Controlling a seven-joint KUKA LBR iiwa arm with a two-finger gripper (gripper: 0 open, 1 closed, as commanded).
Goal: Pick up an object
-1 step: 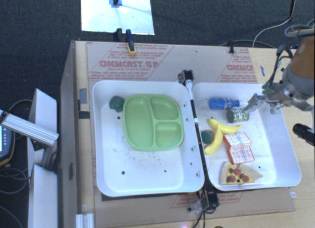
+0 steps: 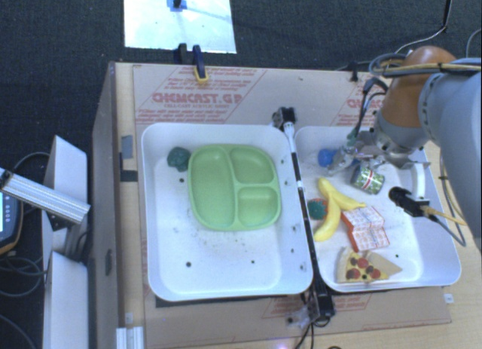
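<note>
seen from above, the gripper [image 2: 352, 154] hangs low at the far end of the right bin [image 2: 444, 264], between a blue object [image 2: 325, 157] and a small can [image 2: 367, 180], its opening impossible to tell; the reach looks under way, and next comes settling squarely on the can and closing.

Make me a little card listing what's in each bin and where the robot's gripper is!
left bin: green divided plate; dark green lump by the plate's far left corner
right bin: banana, pizza slice, red and white box, small can lying on its side, blue thing, small red and green thing next to the banana
gripper: over the right bin's far part, between the blue thing and the small can
holding anything: cannot tell
</note>
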